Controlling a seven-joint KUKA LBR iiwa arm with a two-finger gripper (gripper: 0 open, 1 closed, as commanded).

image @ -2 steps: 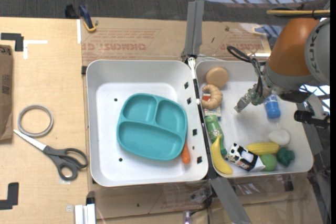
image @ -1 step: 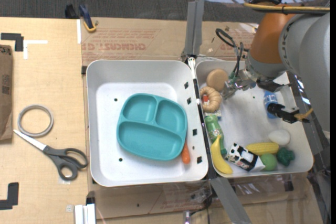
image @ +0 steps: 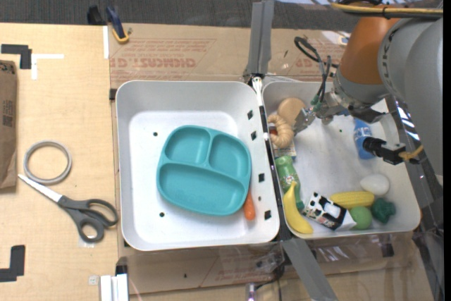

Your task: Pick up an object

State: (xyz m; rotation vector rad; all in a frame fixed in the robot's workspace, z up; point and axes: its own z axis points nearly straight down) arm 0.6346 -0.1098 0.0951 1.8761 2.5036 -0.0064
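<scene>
Here, the arm's gripper [image: 308, 116] is hovering with fingers slightly spread, pinching nothing, just beside a tan croissant-shaped toy [image: 285, 125] lying at the right bin's [image: 402, 222] upper left corner, against its left wall.

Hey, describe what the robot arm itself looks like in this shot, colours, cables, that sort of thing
The arm is bulky and rounded, with a light grey shell and a glossy orange band above the wrist. Thin black cables loop beside the wrist. The gripper at its tip is small, dark and metallic, much slimmer than the arm.
</scene>
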